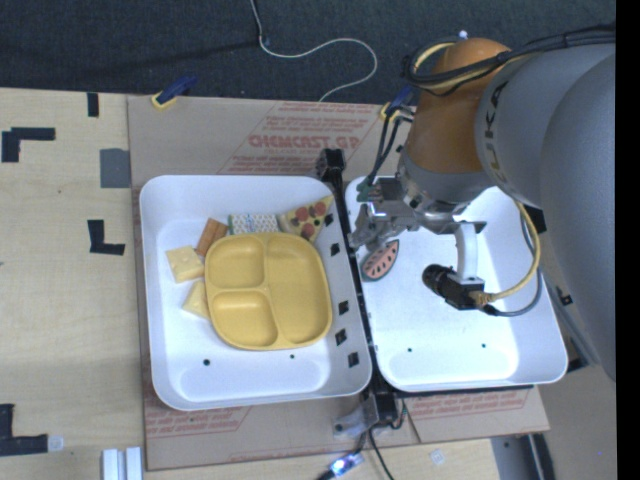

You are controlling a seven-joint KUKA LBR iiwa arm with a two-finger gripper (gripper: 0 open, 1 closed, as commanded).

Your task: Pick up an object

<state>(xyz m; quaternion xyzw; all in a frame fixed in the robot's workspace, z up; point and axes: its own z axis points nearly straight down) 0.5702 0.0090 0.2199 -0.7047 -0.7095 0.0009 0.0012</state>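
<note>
White plastic makes up both shallow bins on the table [60, 298]. Nearest the camera, the left bin [165, 358] carries a yellow divided plate [268, 290] across its middle, with tan cracker-like pieces [186, 264] just beside the plate's left edge and a cluster of small toy foods [300, 218] along its far side. The right bin [470, 358] holds a reddish, seeded slice-shaped toy [381, 259], close to the wall shared by the two bins. Its long axis runs at a slant, from near-left to far-right. Farther back, the claw [372, 230] hangs directly over that slice, seemingly just above its far end; whether it is released or clenched I cannot tell. The slice looks like the likeliest target: a straight descent with the grip across its short width should suit it.
</note>
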